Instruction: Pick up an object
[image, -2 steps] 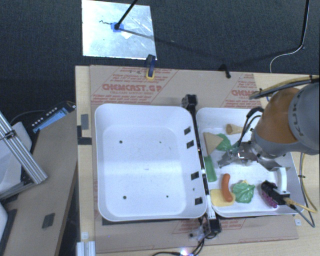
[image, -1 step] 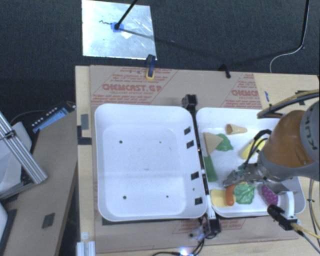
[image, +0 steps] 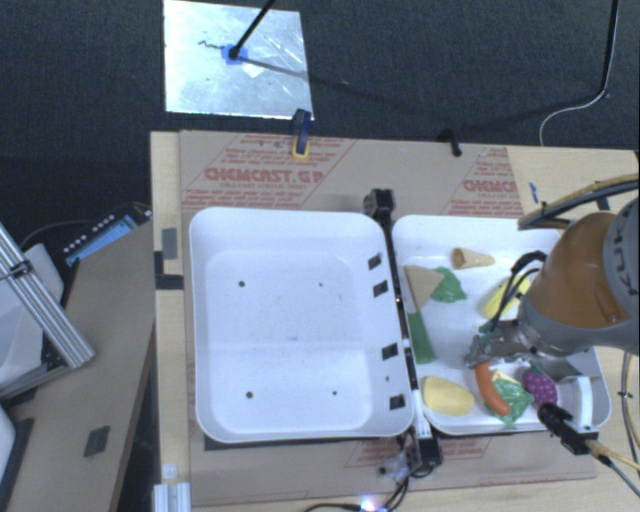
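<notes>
On the table (image: 330, 160) two white bins sit side by side: the left bin (image: 290, 320) and the right bin (image: 440, 235), touching along a black-clipped seam. The toys lie in the right bin. Near its far edge is a tan cone (image: 472, 259); toward the seam from it lies a tan wedge (image: 424, 281) with a green leaf (image: 451, 288) against its right side. A green strip (image: 419, 338) lies along the seam just below the wedge. A yellow banana (image: 497, 297) shows partly at the arm's edge. In the near corner sits a yellow lemon (image: 449, 396), and just right of it an orange carrot (image: 490, 390) lies on a green leafy piece (image: 514, 398), with purple grapes (image: 540, 383) beside that, next to the bin's near right rim. The arm (image: 585, 285), with its orange band, comes in from the right and leans over the right half of this bin. The hand (image: 487, 350) hangs low above the carrot's upper end, between the banana and the carrot; its grey fingers are dark and blurred against the wrist, and I cannot tell whether they are spread or pressed together, nor whether they touch the carrot.
</notes>
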